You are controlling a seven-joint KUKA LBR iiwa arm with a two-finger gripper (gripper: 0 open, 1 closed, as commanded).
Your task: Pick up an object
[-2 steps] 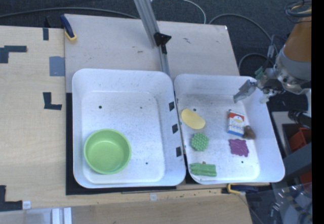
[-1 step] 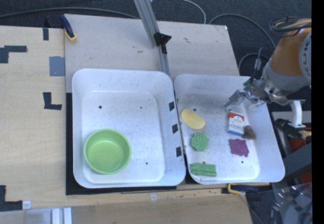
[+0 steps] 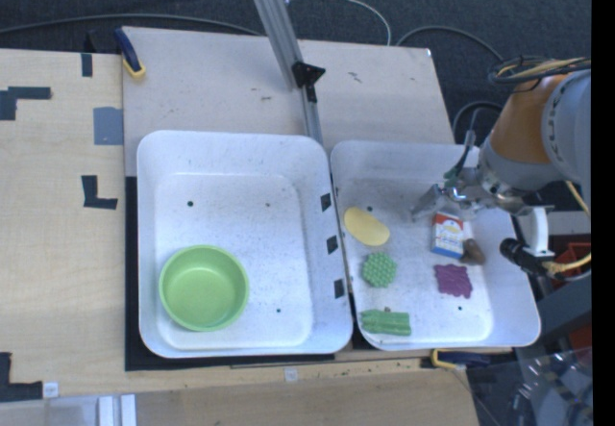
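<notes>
Gripper (image 3: 444, 199) spread wide just above small carton (image 3: 448, 235)

One fixed camera up high, looking down at a slant over both bins: left bin (image 3: 154, 222) and right bin (image 3: 509, 318), arm (image 3: 538, 126) entering from right; distance seems moderate.

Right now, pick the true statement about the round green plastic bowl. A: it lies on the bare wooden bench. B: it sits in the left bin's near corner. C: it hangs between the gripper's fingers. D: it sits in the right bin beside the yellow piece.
B: the round green plastic bowl rests in the near-left corner of the left bin, far from the gripper.
</notes>
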